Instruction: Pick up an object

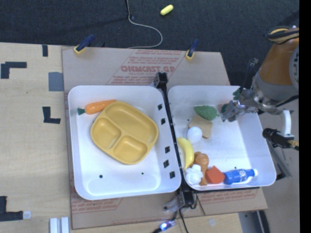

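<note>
Over the right bin point(252, 144), near its far right wall, the gripper point(229, 111) hovers beside a green leafy toy point(206, 112); its grasp state cannot be told. Nearby lie an egg point(194, 133), banana point(186, 151) and blue bottle point(239, 175). Left bin point(82, 169) holds a yellow tray point(124, 132) and carrot point(99, 106).

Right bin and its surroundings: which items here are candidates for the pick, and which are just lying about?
Pick candidates, in the right bin near the gripper:
green piece
white egg
banana
blue bottle

Lying about:
yellow tray and carrot in the left bin
yellow object on the floor
</note>
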`<control>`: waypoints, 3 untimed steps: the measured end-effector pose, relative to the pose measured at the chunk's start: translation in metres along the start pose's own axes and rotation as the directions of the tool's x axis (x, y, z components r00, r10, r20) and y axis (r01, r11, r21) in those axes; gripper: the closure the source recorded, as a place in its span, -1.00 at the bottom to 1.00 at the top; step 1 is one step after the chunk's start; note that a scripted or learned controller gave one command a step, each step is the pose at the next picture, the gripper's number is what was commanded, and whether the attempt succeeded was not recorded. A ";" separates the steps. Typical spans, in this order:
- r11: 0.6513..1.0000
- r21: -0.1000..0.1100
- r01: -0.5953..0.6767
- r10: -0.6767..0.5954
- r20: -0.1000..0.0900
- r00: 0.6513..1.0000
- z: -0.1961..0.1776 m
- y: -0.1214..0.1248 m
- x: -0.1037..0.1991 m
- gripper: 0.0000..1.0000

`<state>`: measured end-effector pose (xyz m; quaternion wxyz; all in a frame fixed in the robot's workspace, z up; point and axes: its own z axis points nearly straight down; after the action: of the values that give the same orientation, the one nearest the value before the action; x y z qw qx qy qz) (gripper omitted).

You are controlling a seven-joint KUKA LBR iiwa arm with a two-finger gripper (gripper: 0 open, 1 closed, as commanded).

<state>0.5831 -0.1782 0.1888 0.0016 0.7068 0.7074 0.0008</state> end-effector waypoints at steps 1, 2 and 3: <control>1.000 0.001 0.001 -0.001 -0.001 1.000 -0.038 0.001 0.001 1.00; 1.000 0.007 0.003 -0.003 -0.003 1.000 -0.029 -0.029 0.051 1.00; 1.000 0.007 0.004 -0.004 -0.003 1.000 -0.034 -0.061 0.102 1.00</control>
<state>0.5215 -0.0761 0.2223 -0.0021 0.7054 0.7088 -0.0007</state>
